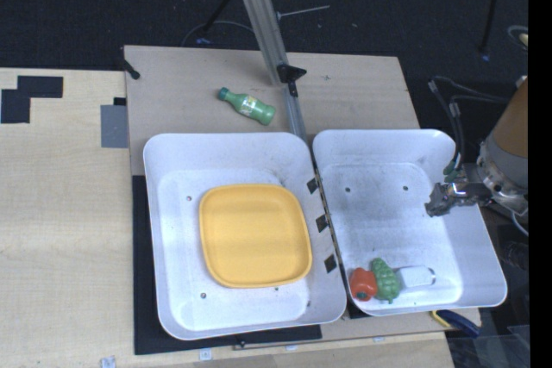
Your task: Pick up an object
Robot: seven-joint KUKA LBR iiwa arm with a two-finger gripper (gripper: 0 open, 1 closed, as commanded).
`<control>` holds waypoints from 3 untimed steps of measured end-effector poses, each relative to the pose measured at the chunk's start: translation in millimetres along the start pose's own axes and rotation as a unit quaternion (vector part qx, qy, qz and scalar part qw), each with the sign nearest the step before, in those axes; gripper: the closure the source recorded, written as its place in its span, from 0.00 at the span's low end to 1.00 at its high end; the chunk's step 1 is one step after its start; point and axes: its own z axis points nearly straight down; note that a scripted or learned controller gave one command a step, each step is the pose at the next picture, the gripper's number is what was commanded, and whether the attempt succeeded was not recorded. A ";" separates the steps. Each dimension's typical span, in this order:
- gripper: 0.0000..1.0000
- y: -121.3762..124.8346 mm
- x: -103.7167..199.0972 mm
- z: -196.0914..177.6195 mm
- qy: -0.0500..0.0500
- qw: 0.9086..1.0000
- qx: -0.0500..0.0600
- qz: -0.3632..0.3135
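Two white bins sit side by side on a table. Red and green toy vegetables [376,282] lie in the right bin's [388,185] near corner. Hovering at that bin's right wall, the jaws' [442,201] spread cannot be told. Best approach: move toward the vegetables, then descend straight. No writing is legible.

Arm enters from the right edge, orange band [517,121] visible above grey wrist [507,172]. Gripper [438,202] extends leftward from the wrist, low, pointing toward frame left. Dark, small, partly blurred; finger spacing not readable. Nothing visibly between them. Cables loop just above and behind the wrist.
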 end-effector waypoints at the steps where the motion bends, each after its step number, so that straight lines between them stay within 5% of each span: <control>1: 1.00 -3.4 -7.3 -58.8 0.000 1.000 0.000 0.000; 3: 1.00 19.9 87.5 -31.5 0.001 1.000 0.002 -0.002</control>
